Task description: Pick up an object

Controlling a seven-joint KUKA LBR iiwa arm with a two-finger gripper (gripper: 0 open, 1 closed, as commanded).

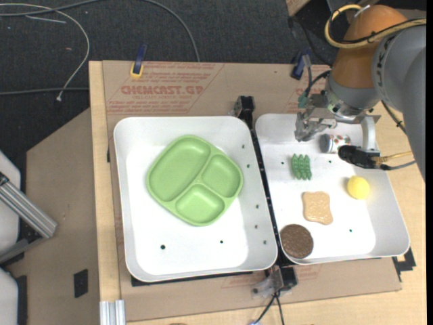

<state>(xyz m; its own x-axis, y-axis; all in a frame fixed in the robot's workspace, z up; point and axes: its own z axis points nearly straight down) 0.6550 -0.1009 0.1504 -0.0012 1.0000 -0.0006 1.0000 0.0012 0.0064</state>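
- Counter [101, 181]: brown board carrying two white bins side by side. Cables trail over the dark floor beyond.
- Arm [399, 53]: grey, orange band above the wrist, reaching in from the right and leaning over the far end of the right bin [379, 239].
- Left bin [135, 242]: holds a green tray [195, 179] with three wells, lying flat near the middle, nothing in it.
- Right bin: four small things. A brown disc [296, 240] at the near-left corner, touching the wall; a tan biscuit [316, 207] just beyond it; a yellow ball [358, 187] to the right, apart from the biscuit; a green ridged piece [301, 166] farther back.
- Gripper [312, 128]: hangs above the bin's far left part, just beyond the green piece. Jaws point down; nothing visible between them; how wide they stand I cannot tell.
- Step, as I judge it: approach, no grasp yet made.
- Next move likely calls for a short shift toward the green piece, nearest candidate, then a straight descent with jaws set across its narrow width. Ridges may offer grip.
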